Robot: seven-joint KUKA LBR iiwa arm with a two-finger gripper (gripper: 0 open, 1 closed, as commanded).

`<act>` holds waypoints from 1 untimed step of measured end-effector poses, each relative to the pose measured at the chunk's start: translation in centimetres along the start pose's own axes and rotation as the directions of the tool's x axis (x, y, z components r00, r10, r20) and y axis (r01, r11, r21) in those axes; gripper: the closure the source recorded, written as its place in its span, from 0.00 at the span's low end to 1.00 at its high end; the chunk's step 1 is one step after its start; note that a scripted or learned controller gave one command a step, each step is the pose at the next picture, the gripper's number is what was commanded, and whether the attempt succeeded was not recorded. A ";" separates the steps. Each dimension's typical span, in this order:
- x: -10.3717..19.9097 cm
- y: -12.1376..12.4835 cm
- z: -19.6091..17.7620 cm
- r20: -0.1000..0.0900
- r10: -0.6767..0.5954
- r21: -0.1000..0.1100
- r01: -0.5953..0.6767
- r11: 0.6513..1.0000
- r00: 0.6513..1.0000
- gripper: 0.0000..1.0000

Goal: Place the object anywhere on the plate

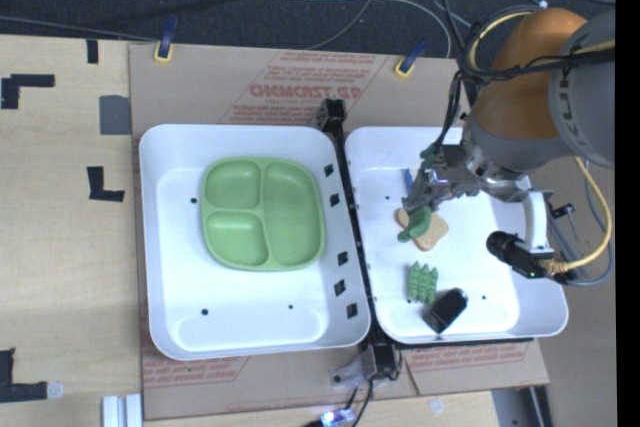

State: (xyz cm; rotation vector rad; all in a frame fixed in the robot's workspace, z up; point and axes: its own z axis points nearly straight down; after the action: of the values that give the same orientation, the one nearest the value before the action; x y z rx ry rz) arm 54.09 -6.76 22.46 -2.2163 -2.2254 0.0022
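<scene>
Two shallow white bins sit side by side on the tabletop. The arm, grey with an orange band, reaches over the right bin, and its end effector hangs above that bin's middle; whether it is apart or together cannot be told from this angle. Directly beneath the end effector lie a tan, bread-like piece and a small green object, touching each other; no grasp on either is visible. Nearer the camera from the end effector rest a ridged green toy and, just beside it, a black block. Well to the left of the end effector, in the left bin, lies the green three-compartment plate, flat.
</scene>
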 end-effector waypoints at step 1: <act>3.6 3.8 0.3 -0.001 0.000 -0.002 0.000 1.000 1.000 1.00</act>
State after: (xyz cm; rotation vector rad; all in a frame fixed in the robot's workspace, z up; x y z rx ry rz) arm 57.87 -3.10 22.16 -2.2163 -2.2264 -0.0001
